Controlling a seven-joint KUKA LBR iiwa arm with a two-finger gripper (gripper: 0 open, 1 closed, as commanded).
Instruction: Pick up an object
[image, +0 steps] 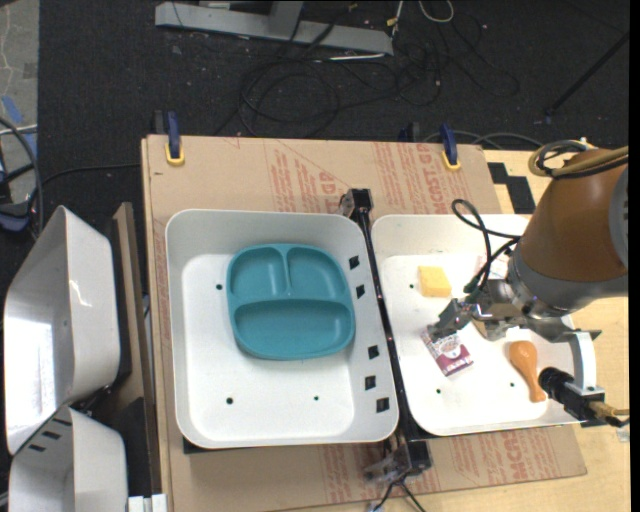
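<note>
The right bin (420, 415) holds three things. A yellow block (434, 281) lies toward its back. A small purple and white packet (451, 354) sits near the middle. An orange, spoon-shaped piece (526, 364) lies at the right. My gripper (447, 326) hangs low over the bin, its tip right at the packet's upper end and just in front of the yellow block. The arm's orange band (580, 225) covers the bin's right back corner. Nothing shows between the fingers.
The left bin (195, 400) holds a teal divided plate (291, 302) toward its back. A black divider (378, 320) runs between the bins. Brown board (300, 170) surrounds both bins, with clamps at its far edge. White containers (55, 330) stand off the bench at the left.
</note>
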